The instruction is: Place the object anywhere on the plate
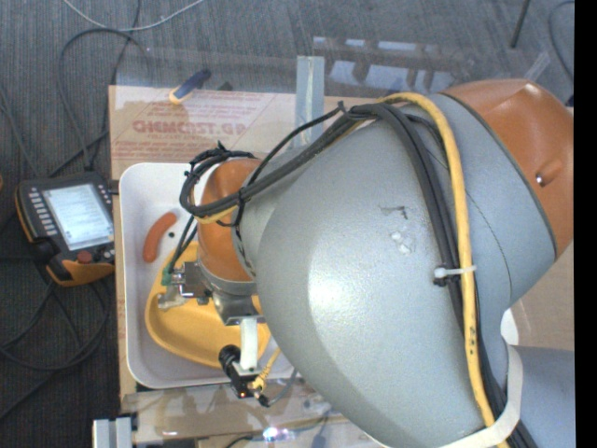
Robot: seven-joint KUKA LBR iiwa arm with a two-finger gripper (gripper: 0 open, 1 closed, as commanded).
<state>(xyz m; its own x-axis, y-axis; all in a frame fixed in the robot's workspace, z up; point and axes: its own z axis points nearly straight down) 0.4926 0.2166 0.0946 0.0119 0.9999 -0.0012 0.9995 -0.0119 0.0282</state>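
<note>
Orange and sausage-shaped, the small object [159,236] is seen lying in the white bin [131,343] – just beside the yellow plate [173,329], up-left of the wrist-hidden gripper [201,283]; jaw state cannot be told.

A yellow plate [173,329] lies flat in the lower part of the left white bin [135,250], its right side hidden beneath the arm's wrist. The object [159,235] — a small orange-red sausage shape, slightly curved — lies on the bin floor just above the plate's upper-left rim, off the plate, slanting upward to the right.
</note>
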